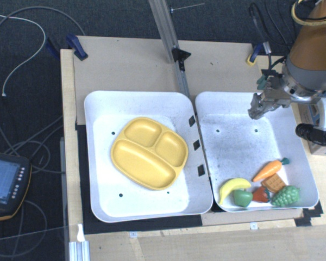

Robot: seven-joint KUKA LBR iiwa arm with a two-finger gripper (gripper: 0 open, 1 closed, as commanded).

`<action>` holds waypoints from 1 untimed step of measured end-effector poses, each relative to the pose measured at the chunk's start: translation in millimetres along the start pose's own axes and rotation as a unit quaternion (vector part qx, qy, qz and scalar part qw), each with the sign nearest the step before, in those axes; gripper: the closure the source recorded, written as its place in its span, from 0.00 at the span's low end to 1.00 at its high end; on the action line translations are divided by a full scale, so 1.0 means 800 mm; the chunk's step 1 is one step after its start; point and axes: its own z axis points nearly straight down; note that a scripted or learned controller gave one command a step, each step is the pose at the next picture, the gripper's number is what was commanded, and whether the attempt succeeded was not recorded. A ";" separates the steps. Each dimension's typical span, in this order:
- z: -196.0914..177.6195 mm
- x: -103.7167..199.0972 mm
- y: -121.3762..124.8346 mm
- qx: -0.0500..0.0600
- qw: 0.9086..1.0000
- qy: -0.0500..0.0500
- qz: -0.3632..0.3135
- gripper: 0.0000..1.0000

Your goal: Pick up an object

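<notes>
camera view: no readable writing; jaws above right bin.

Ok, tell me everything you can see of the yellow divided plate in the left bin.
The yellow plate is a rounded, glossy tray that looks like plastic, moulded into three compartments: one long one along its lower-left side and two smaller ones toward the upper right. It lies flat and right side up, turned at a slant, near the middle of the left bin. It holds nothing, and only the bin floor touches it. The toy food sits in the other bin.
</notes>
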 end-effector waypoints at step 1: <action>-0.005 0.059 -0.005 0.003 1.000 0.002 -0.002 1.00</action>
